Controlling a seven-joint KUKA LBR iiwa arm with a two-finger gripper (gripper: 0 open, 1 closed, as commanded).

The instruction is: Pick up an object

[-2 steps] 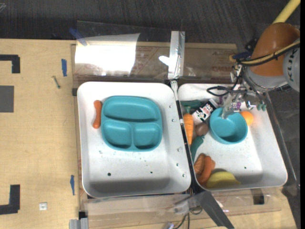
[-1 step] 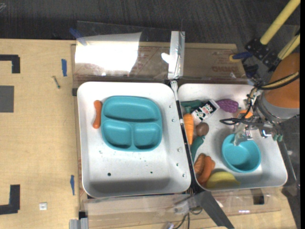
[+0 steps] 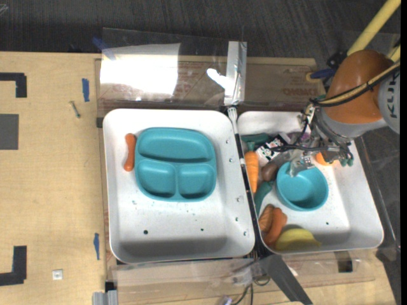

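My gripper (image 3: 299, 162) hangs low in the right bin (image 3: 356, 224), right over the far rim of a teal bowl (image 3: 304, 190). Just left of it lie a dark brown piece (image 3: 271, 168), an orange carrot (image 3: 252, 171) and a black-and-white item (image 3: 273, 146). A small orange thing (image 3: 322, 159) shows beside the gripper on the right. I see nothing clearly held.
At the right bin's near left corner lie a brown-orange piece (image 3: 273, 223) and a yellow one (image 3: 296, 237). The left bin (image 3: 121, 227) holds a teal divided plate (image 3: 175, 164) and an orange sausage (image 3: 130, 151) along its left wall. A clear panel (image 3: 235, 75) stands behind the bins.
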